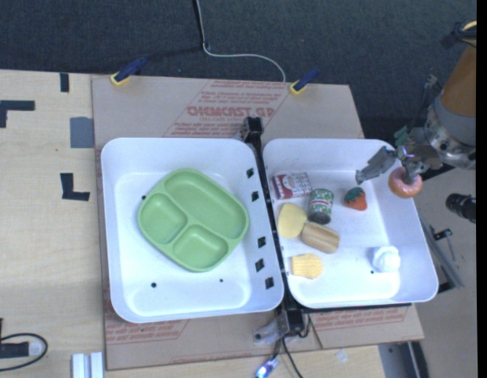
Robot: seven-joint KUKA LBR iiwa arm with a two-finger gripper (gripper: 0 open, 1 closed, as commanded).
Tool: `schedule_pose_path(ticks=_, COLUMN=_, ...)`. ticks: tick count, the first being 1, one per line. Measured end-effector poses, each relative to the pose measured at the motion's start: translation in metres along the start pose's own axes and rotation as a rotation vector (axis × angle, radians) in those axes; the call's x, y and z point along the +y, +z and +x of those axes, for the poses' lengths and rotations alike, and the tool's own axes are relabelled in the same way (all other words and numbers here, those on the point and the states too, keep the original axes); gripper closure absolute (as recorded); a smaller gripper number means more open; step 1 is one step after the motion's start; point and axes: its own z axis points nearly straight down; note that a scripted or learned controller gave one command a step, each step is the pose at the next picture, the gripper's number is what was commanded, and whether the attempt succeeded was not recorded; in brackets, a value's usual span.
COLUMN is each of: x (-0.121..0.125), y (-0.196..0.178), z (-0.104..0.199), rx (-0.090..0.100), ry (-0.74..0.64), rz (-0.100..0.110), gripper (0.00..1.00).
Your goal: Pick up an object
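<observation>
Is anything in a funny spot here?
Yes. A pink donut sits up by the gripper at the right bin's far right edge, apart from the toy food grouped inside. Whether it is gripped, I can't tell.

The arm (464,93) is grey, with an orange band above a rounded silver-grey wrist. Dark cabling runs beside the wrist. The tool (389,162) at its end is grey metal with slim, angular fingers.
</observation>
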Motion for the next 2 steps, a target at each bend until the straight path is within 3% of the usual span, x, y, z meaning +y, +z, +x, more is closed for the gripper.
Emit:
schedule_pose_path(ticks=1, x=-0.0162, y=0.1567, z=0.0549, rx=0.005, ry=-0.003, rz=0.011, gripper=0.0)
schedule_pose_path(ticks=2, x=-0.0138, y=0.1485, z=0.0513, rx=0.001, ry=0.0, rz=0.001, gripper=0.0)
